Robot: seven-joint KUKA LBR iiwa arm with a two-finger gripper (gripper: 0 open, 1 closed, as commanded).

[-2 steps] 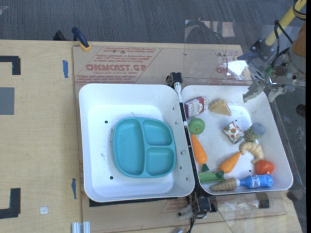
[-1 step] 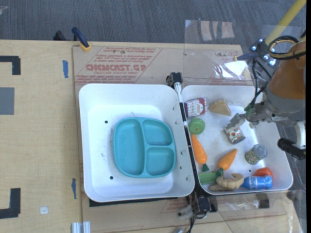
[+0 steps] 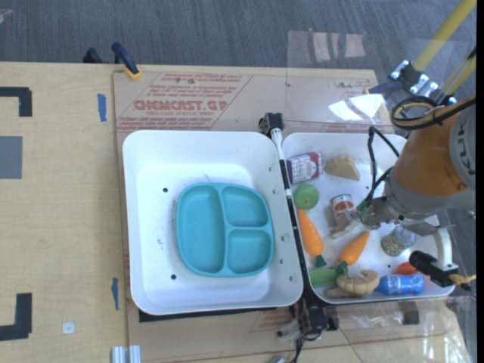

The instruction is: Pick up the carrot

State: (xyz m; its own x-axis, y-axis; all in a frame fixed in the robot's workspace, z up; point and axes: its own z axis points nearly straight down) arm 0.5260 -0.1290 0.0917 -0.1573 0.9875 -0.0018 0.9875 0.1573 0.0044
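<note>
I see two smooth, tapered orange carrots in the right white bin [image 3: 446, 297]: one [image 3: 310, 233] by the left wall, another [image 3: 354, 248] tilted beside a small can [image 3: 342, 206]. The gripper [image 3: 368, 212] hangs near that can; it looks empty, though blurred.

"CHEMCAST" in red on cardboard sheet [image 3: 189, 100]

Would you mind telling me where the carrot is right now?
The carrot lies in the right bin, along its left wall, just below the green ball and above a green vegetable.
</note>
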